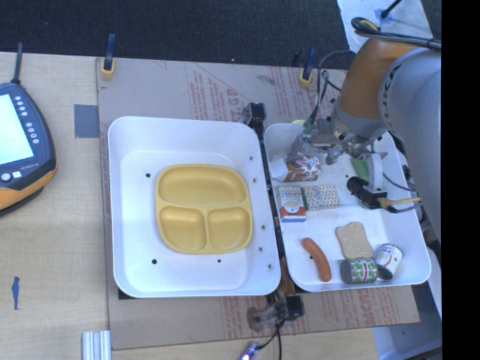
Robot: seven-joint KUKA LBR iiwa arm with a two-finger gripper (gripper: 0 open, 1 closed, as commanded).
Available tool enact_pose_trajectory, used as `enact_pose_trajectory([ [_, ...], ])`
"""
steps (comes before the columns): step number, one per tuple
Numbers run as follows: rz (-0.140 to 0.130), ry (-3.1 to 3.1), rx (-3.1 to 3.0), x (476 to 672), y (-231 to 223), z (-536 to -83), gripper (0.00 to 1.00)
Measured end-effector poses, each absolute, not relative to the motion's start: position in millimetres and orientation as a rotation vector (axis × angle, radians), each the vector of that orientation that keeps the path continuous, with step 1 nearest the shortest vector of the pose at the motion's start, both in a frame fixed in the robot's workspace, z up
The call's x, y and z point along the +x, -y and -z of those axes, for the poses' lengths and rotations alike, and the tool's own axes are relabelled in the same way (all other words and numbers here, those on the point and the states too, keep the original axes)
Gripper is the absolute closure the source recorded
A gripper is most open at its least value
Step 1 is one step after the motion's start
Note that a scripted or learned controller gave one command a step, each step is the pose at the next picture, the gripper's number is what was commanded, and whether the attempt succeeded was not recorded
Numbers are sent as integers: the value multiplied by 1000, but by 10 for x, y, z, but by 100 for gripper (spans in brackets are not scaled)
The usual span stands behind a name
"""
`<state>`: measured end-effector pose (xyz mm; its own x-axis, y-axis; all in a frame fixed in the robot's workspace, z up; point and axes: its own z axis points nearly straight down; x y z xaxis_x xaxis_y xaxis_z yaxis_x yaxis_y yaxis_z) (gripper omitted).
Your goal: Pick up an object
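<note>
Gripper [315, 142], its state unreadable, hangs over a brown packet [303, 168] near the right bin's [420, 270] back edge.

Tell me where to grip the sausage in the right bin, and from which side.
Grip the sausage at its middle, straight from above, with the fingers across its narrow width. It lies flat and slightly slanted on the right bin floor, with bare floor on both long sides, so fingers should fit.

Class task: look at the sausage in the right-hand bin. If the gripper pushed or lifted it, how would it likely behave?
The sausage is rounded and long, so a sideways push would probably roll it. Its smooth skin looks slippery, so the fingers might slide off.
</note>
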<state>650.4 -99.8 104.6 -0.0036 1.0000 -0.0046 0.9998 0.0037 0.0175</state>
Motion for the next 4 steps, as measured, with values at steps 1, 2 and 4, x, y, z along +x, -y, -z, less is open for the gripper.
enact_pose_trajectory([
  [1, -2, -2222, 2216, 6561, 950, -933, 0],
  [2, 0, -2225, 2216, 6556, 959, -1028, 100],
  [4, 6, -2229, 2216, 6052, 934, -921, 0],
])
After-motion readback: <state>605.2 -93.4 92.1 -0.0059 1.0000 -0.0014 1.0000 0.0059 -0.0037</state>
